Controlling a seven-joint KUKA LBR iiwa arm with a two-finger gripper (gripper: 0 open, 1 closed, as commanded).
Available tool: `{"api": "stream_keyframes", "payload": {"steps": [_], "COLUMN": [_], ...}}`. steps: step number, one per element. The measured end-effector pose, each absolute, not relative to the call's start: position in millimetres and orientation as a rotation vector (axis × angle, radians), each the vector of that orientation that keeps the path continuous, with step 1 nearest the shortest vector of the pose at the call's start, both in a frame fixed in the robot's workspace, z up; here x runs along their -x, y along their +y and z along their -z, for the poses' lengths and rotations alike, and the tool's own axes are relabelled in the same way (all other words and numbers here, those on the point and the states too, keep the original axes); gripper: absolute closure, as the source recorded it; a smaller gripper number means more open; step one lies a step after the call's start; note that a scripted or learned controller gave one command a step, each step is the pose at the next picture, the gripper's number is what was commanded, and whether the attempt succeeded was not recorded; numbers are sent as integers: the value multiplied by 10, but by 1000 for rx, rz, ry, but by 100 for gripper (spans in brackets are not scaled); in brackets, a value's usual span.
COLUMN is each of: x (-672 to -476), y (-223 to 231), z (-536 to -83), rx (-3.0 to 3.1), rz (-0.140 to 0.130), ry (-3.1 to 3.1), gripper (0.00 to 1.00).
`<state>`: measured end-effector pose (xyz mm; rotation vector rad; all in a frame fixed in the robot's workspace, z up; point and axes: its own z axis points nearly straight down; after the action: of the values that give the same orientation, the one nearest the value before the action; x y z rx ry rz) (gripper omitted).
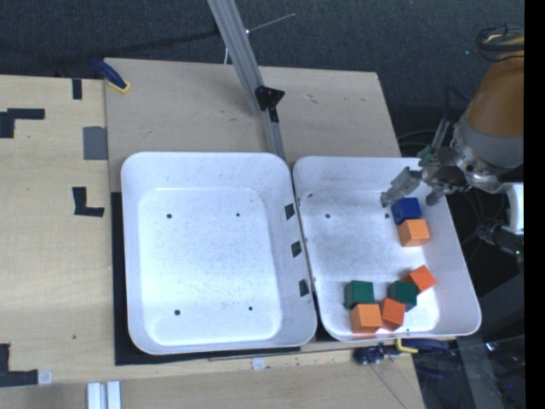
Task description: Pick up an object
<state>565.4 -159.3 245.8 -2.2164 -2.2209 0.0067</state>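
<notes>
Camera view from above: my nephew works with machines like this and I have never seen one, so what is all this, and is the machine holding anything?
The picture is taken from one fixed camera above a wooden bench, looking down at a slant. The grey and orange shape at the right is a robot arm, and its tool reaches over the right shallow white plastic bin. Just below the tool lie a small blue block and a small orange block, side by side. Near that bin's lower edge sits a cluster of more orange and dark green blocks. The left shallow white plastic bin sits beside it. Nothing visibly sits in the tool, so I would not say it holds a block.
</notes>
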Motion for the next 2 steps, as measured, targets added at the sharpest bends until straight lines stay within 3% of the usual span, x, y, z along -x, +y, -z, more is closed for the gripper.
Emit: {"api": "stream_keyframes", "payload": {"steps": [2], "x": [-5628], "y": [-1450], "z": [-1308], "rx": [2216], "rz": [-7], "ry": [-2219], "gripper": [0]}}
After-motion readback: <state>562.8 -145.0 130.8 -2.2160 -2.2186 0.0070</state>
